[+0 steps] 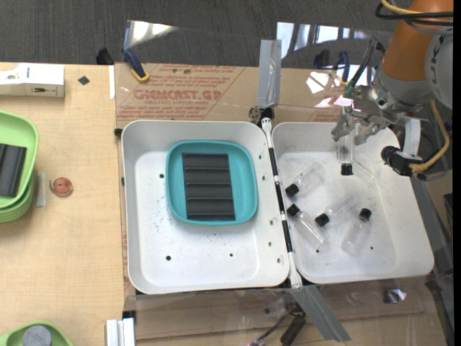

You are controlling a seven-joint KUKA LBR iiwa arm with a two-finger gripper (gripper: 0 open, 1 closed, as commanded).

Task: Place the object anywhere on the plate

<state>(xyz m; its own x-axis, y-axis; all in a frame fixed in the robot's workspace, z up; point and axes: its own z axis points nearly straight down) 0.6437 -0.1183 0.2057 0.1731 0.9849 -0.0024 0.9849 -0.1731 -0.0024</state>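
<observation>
A teal plate [248,186] with a dark ridged insert lies in the left white bin [144,215]. My gripper [351,133] hangs over the back of the right bin [403,258]. It is shut on a clear vial [345,153], which hangs upright between the fingers with its black cap [346,169] pointing down. The vial is lifted off the bin floor, well to the right of the plate.
Several more clear vials with black caps lie on the right bin's floor, such as one [306,179] near the divider and one [354,235] toward the front. A green tray [21,132] and a cardboard sheet [180,92] lie outside the bins.
</observation>
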